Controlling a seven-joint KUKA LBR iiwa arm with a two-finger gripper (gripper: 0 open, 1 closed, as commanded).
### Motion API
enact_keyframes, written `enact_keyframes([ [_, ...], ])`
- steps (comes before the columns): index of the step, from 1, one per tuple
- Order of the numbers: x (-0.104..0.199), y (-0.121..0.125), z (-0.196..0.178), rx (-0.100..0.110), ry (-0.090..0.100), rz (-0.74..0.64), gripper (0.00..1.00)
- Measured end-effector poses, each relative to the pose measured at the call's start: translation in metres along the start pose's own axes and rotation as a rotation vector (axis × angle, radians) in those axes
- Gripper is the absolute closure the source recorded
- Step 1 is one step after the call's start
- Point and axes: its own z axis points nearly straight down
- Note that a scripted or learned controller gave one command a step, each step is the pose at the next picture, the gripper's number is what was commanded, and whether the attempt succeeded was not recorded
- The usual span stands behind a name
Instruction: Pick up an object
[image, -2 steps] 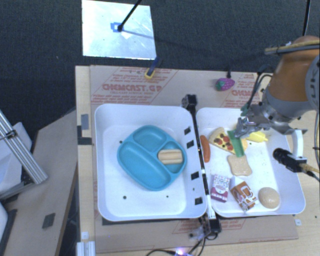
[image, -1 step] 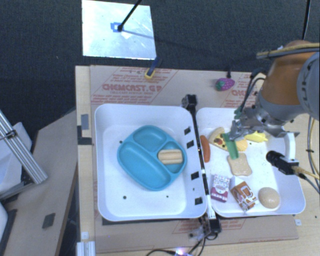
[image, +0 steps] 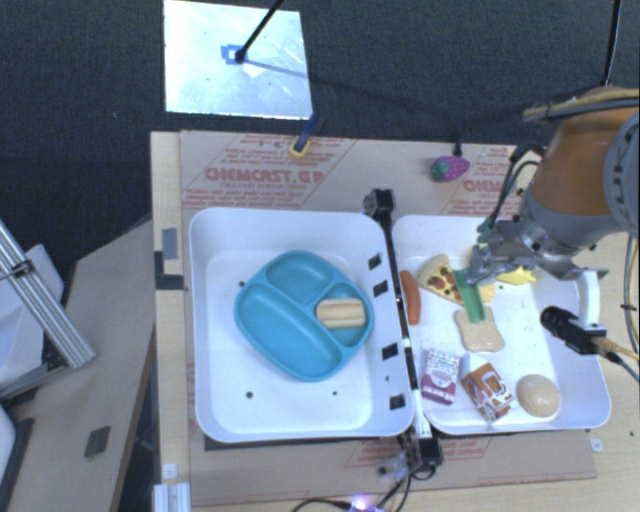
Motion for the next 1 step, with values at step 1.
enact_keyframes([
  [1,0.0104,0.008,-0.0147,-0.001,0.001,-0.004,1.0],
])
